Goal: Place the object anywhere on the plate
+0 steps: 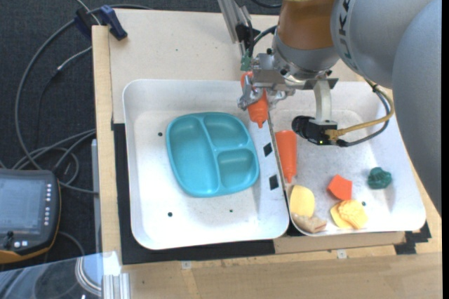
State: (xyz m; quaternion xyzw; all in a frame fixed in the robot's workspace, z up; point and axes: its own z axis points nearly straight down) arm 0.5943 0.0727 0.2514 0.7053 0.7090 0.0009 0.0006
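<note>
1. The grey two-finger gripper sat at upper centre of the frame, its fingers pinching a small orange carrot-shaped toy that hung above the seam between the bins.
2. The jaws stood narrow, closed on the toy's top (the grip looked slight).
3. Just lower left lay the turquoise three-compartment plastic plate in the left white bin.
4. A second orange carrot lay in the right white bin.
5. Done well, the step would call for carrying the toy leftward over the plate, lowering before release.
</note>
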